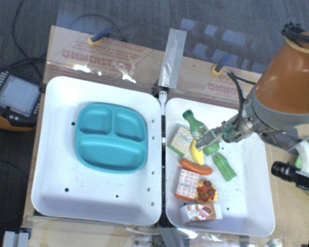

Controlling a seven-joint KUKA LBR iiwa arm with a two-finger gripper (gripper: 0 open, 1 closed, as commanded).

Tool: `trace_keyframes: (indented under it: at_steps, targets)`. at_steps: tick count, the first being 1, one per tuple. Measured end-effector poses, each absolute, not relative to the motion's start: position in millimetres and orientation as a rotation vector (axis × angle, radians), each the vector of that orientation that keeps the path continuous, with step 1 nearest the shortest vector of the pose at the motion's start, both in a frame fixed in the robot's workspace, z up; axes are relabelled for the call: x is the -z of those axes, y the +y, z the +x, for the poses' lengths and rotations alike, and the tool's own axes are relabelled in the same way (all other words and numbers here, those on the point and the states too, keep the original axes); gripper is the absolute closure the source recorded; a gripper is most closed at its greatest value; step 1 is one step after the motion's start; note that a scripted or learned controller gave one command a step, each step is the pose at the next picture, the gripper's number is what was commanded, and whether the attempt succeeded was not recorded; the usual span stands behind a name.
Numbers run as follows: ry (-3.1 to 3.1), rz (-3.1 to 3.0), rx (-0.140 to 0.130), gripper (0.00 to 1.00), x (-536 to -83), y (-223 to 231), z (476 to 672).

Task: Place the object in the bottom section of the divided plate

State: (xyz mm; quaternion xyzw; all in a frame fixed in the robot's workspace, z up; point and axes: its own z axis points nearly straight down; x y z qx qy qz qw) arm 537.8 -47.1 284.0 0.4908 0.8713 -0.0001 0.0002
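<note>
Nearest, a small carton (200,212) is lying in the right bin (261,192). Above it, the pincer (206,140) is reaching among toy foods; its grip is unclear. Picking seems underway, and the teal divided plate (112,138) is waiting left.

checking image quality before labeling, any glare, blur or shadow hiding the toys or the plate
Camera view: lighting is even and soft; the blue plate is sharp with faint sheen. Glare sits on the clear tape strip between the bins and the plastic at the bench front. The gripper looks slightly smeared, so the toys under it are hard to separate.
</note>
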Motion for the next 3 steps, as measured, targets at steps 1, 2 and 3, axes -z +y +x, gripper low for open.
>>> trace_keyframes:
  at_steps: [1,2,3]
  targets:
    - [2.658,1.676,0.003,1.0,-314,49,588.1]
    - [2.801,1.427,0.004,1.0,-195,126,641.2]
    - [2.8,1.427,0.002,0.0,-196,126,641.5]
